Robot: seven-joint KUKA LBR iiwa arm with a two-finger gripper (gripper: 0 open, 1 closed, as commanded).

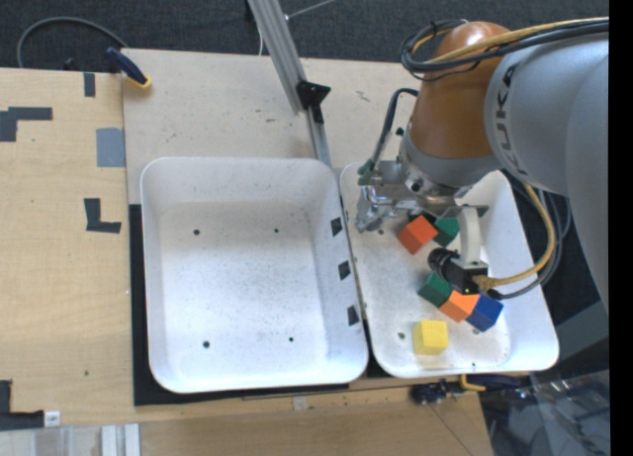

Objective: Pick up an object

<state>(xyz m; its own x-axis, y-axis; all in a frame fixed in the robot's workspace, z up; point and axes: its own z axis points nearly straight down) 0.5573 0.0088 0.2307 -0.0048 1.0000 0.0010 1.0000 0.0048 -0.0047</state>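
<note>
The orange block (417,233) sits tilted in the upper middle of the right bin (524,340), and it's the piece nearest the action — the gripper (374,209) hangs low just to its left, close by the bin's left wall. A green block (447,229) shows right behind the orange one, partly tucked under the wrist. Further down the bin lies a tight little cluster — a dark green block (434,291), a second orange block (458,305) and a blue block (485,314), touching one another — and the yellow block (430,336) sits apart near the front rim.

This looks like the reach-and-descend step of the pick: the tool is down in the bin, but nothing shows between the metal parts at its tip. Whether they stand open or closed I cannot tell; the mechanism is a blur of grey from up here.

The orange block lies beside the tool, to its right, not under it — near, possibly touching, too close to call. So the next move, as I judge it, calls for a shift right to centre over that block, a square approach since it sits skewed, then a close and lift. The left bin (158,182) holds no blocks.
</note>
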